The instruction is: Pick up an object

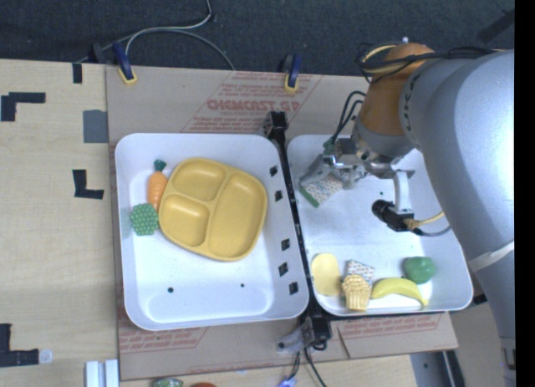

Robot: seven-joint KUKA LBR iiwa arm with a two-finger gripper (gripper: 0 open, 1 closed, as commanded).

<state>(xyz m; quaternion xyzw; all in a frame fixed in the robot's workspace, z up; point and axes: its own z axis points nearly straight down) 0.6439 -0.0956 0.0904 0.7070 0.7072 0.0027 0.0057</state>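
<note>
My gripper (338, 166) reaches in from the right and hangs over the upper left part of the right bin (368, 239). A small grey packet with a green edge (319, 187) sits tilted right at the gripper's tip, on its lower-left side and close to the divider between the bins. The view does not settle whether the packet is held or just lies under the tip. The grey arm with its orange band (391, 101) covers the bin's upper right corner.
Along the right bin's front edge lie a yellow oval piece (325, 274), a yellow fries toy (357, 292), a banana (399, 291) and a green pepper (420, 269). The left bin (201, 293) holds a yellow divided plate (213, 207), a carrot (156, 185) and a green round toy (144, 220).
</note>
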